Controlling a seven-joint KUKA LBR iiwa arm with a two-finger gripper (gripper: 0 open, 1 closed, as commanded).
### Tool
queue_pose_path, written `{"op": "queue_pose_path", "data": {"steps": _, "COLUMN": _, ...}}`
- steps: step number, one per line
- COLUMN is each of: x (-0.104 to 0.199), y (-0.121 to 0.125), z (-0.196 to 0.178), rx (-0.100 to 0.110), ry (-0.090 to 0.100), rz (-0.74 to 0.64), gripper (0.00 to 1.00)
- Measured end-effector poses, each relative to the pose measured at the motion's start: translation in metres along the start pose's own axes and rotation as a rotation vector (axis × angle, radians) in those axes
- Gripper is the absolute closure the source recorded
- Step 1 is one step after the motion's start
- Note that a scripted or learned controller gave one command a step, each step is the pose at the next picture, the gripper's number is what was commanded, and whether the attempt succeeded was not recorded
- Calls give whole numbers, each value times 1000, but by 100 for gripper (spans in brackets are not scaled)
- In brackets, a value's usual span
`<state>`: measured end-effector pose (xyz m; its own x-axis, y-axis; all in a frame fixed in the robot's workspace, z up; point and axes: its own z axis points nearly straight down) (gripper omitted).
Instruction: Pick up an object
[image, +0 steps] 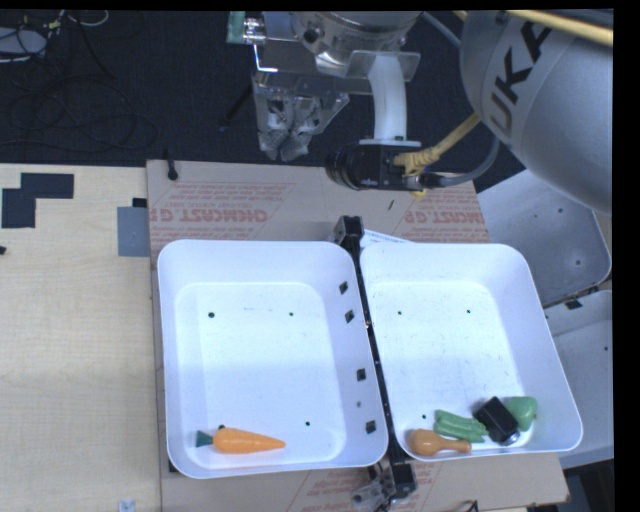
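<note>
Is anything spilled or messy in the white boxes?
Nothing stands out. The carrot lies alone in the left bin. The other toys, green ones, a black block and an orange piece, bunch in the right bin's near corner.

bins: 2 (165, 300) | carrot: 1 (245, 440) | green toys: 2 (458, 424) | black block: 1 (496, 418)

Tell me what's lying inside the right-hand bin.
The right bin holds a cluster at its near corner: an orange pear-shaped toy, a green pod-like piece, a black block and another green piece. The block partly covers that second green piece, so its full shape is hidden.
</note>
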<state>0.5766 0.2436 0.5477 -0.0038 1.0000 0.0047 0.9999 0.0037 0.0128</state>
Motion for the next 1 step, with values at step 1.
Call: {"op": "queue_pose_path", "data": {"steps": 1, "x": -37, "y": -20, "z": 10, "rx": 18, "ry": -7, "rz": 6, "gripper": 100}}
